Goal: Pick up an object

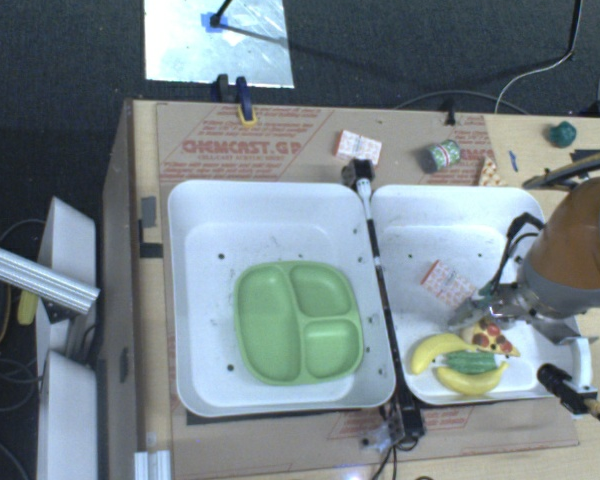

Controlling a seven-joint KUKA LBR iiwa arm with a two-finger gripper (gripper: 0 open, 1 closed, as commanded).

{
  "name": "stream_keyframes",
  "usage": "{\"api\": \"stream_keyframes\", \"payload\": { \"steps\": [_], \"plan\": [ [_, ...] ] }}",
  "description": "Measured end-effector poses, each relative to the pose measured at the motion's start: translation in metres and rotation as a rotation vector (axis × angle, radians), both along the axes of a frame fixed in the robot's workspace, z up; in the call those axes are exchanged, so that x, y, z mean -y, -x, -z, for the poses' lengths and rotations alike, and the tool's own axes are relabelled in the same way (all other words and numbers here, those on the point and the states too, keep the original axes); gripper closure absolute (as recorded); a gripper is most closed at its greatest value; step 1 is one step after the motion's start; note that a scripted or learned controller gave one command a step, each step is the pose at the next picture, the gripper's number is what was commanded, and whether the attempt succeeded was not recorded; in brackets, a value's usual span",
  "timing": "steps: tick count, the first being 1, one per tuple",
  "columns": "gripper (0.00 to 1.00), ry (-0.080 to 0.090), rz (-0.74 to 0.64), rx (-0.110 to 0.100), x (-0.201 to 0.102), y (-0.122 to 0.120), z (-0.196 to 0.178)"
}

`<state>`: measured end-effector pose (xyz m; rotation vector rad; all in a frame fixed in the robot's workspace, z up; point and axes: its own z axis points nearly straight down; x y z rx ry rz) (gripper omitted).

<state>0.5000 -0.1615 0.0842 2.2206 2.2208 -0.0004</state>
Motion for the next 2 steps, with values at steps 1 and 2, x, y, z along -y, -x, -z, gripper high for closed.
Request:
{"api": "stream_keyframes", "payload": {
  "steps": [1,2],
  "plan": [
    [0.00,-0.001,-0.003,0.001,-0.057,-0.015,0.000],
    [0.00,-0.001,-0.003,0.002,-0.068,-0.054,0.000]
  ]
}}
